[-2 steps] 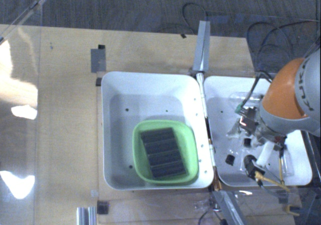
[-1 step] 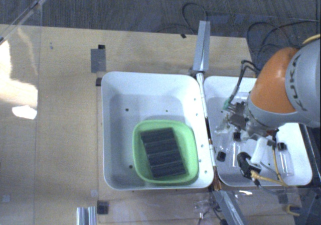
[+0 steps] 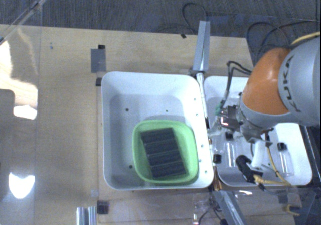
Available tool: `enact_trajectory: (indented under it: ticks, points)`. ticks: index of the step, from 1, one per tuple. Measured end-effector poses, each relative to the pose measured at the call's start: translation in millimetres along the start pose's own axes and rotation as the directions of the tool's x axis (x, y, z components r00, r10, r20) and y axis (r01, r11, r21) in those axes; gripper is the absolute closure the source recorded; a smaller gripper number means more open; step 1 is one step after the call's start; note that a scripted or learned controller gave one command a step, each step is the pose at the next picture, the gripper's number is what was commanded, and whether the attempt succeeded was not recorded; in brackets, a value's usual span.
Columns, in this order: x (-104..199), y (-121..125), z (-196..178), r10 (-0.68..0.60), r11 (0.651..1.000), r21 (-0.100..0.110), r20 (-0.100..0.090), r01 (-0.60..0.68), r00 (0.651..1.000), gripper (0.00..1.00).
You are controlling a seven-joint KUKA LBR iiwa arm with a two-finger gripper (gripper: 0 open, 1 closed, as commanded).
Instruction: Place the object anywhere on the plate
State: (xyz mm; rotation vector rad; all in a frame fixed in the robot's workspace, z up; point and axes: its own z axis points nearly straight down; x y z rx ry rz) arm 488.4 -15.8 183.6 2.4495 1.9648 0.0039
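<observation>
A dark ridged block (image 3: pixel 162 152) lies flat on the green plate (image 3: pixel 138 143) in the left bin (image 3: pixel 115 113), well inside the plate's rim and touching nothing else. The block sits lengthwise across the plate's floor, its ribbed top facing up, with green showing on all sides of it. The grey arm (image 3: pixel 281 88), orange band uppermost, hangs over the right bin (image 3: pixel 296 169), well apart from the plate. Its claw (image 3: pixel 246 141) is masked by the wrist and trailing cables, so whether it is open or closed cannot be told from this angle; nothing can be seen between its tips. Judged by how things lie, the placing looks done: the block rests on the plate with no part over the edge. All that appears to remain is for the arm to draw clear of the bins on the pale tabletop (image 3: pixel 55 133). A few small dark parts are scattered in the right bin.
</observation>
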Motion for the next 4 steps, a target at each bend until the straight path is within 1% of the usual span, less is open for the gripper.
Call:
enact_trajectory:
  ticks: [1,2,3,4]
  points:
    - [0.8,2.2,-10.3,-0.004,1.000,-0.004,-0.001,0.004,1.000,1.00]
    - [17.0,0.2,-0.8,-0.193,0.981,0.000,0.000,0.193,0.981,1.00]
    - [87.5,-20.2,-1.0,-0.283,0.959,-0.001,-0.001,0.283,0.959,1.00]
    - [87.3,-20.1,-1.1,-0.282,0.959,-0.001,-0.001,0.282,0.959,0.00]
